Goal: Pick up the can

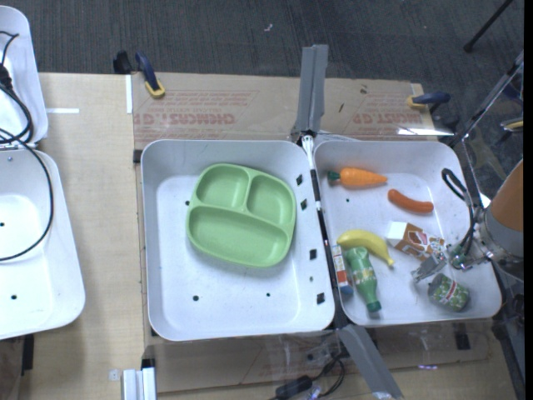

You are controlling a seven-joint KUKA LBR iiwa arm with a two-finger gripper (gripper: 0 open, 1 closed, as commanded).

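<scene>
The can (450, 292) lies on its side in the front right corner of the right bin (391, 158); it is green and white with a red patch. My gripper (430, 267) hangs low over the bin floor just behind and to the left of the can, close to it, with the arm reaching in from the right. The can is not lifted and rests on the bin floor. A small brown and white box (414, 240) sits right behind the gripper.
The right bin also holds a carrot (361, 177), an orange sausage-like piece (410, 201), a banana (366, 243) and a green bottle (364, 279). A green divided plate (242, 215) lies in the left bin (162, 248). A black cable (454, 183) runs near the right wall.
</scene>
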